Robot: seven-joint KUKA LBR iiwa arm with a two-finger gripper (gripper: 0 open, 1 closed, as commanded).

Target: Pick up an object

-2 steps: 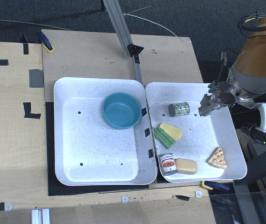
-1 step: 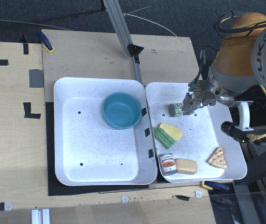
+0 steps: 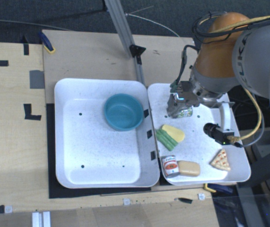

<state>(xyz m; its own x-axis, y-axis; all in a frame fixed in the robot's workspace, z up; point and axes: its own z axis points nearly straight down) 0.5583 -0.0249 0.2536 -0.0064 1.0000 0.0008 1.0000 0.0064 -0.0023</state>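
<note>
Two white bins sit side by side on a bench (image 3: 87,46). The arm (image 3: 220,56) comes in from the right and reaches down over the right bin (image 3: 198,141). The gripper (image 3: 179,109) is low in the far part of that bin, close to the wall next to the left bin (image 3: 92,160). It is too blurry to see how its grip stands, and nothing can be seen in it.

There are four small things in the right bin. A corn (image 3: 170,136), yellow with green on one side, lies just in front of the gripper and does not touch it. Near the front wall a little can (image 3: 169,165) with a red label rests right beside a tan bun (image 3: 188,168); the two look like they touch. A pizza slice (image 3: 221,161) lies in the front right corner, apart from the rest.

In the left bin there is a blue bowl (image 3: 123,111). It sits right way up in the far part, near the wall next to the right bin, well away from the gripper.
</note>
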